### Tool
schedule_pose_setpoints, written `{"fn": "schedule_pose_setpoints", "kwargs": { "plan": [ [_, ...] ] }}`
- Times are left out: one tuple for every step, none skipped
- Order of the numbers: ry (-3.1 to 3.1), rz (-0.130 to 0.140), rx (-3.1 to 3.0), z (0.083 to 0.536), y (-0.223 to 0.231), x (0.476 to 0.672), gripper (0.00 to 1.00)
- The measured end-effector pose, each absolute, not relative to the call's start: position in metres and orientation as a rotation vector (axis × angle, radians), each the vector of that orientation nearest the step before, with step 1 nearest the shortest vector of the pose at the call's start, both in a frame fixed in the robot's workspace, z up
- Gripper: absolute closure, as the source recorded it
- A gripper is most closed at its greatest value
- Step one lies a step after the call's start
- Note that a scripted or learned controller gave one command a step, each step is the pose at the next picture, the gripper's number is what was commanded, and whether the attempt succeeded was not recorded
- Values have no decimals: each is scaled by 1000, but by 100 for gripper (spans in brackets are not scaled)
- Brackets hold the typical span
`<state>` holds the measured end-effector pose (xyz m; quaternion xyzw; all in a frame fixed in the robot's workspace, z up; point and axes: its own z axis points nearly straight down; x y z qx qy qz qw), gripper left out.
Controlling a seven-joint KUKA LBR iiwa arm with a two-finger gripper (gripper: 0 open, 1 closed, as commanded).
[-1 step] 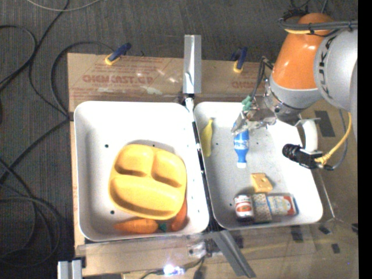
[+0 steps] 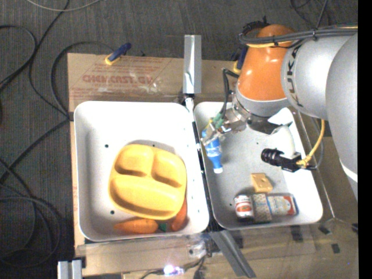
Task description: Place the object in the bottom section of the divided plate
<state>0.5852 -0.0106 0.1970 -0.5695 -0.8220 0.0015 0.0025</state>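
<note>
A yellow divided plate (image 2: 149, 182) lies tilted in the left bin (image 2: 93, 132), with two small sections at the top and one wide section at the bottom. A small blue bottle with a white cap (image 2: 214, 154) sits at the left side of the right bin (image 2: 308, 205). My gripper (image 2: 213, 132) is right over the bottle's upper end and touches or nearly touches it. The wrist hides how the bottle sits against it.
Orange carrots (image 2: 137, 226) poke out from under the plate's lower edge. The right bin also holds a cracker (image 2: 261, 182) and a labelled can lying on its side (image 2: 265, 207). A black cylinder on a yellow cable (image 2: 281, 158) hangs off the arm.
</note>
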Motion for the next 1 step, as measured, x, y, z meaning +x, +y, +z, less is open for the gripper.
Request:
{"fn": "schedule_pose_setpoints", "kwargs": {
  "plan": [
    [-2494, 6, -1905, 239, 53, 518, 100]
  ]
}}
